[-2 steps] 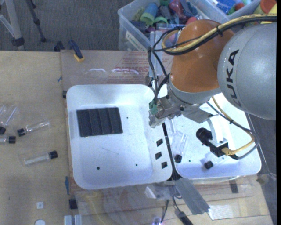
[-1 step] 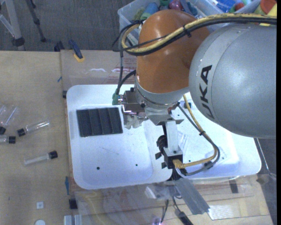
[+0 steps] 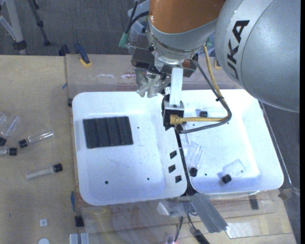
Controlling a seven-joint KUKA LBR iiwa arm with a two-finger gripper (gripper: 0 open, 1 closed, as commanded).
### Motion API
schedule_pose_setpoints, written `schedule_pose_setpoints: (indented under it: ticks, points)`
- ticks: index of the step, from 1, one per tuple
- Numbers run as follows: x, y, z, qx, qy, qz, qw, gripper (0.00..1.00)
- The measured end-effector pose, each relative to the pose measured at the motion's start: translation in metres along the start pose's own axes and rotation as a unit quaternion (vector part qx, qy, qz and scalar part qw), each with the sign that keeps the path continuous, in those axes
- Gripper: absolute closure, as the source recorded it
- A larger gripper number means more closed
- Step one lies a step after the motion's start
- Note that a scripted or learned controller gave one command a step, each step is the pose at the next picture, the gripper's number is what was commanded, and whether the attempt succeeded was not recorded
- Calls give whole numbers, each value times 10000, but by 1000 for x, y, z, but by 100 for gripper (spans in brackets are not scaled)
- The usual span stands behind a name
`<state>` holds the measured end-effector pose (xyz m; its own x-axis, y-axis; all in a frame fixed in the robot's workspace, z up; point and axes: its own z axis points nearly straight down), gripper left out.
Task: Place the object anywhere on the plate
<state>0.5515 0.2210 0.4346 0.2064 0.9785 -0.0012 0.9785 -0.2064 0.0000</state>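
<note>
Gripper hangs at the far rim of the left bin, near the seam between the two bins. Fingers look translucent and blurred against the white; cannot tell whether they are spread or pressed together, and nothing is discernible between them.

Above it, the wrist with its orange band, then the big grey arm filling the upper right. A white bracket with a black block and brass fitting hangs just right of the gripper; a yellow and black cable loops from it over the right bin.

Left bin: dark ribbed rectangular plate lies flat in the left half, apart from the gripper. A few small dark specks on the bin floor.

Right bin: clear vials with black caps. One lies near the front right corner, another close to the seam, a small capped piece near the far wall. All are well apart from the plate.

Three small black squares run along the seam.

Bench is tan board. More clear capped vials lie scattered on it left of the bins. Blue clamp at the far left corner. Grey carpeted floor beyond, with stand legs at the upper left.
</note>
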Motion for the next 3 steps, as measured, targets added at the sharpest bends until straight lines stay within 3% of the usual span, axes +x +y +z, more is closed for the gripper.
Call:
schedule_pose_setpoints:
  ticks: [1,2,3]
  points:
    - [-10,-67,26,21,-12,873,9962,100]
    - [-12,-71,63,22,-12,2298,9732,100]
    - [-12,-71,220,16,-9,3312,9436,100]
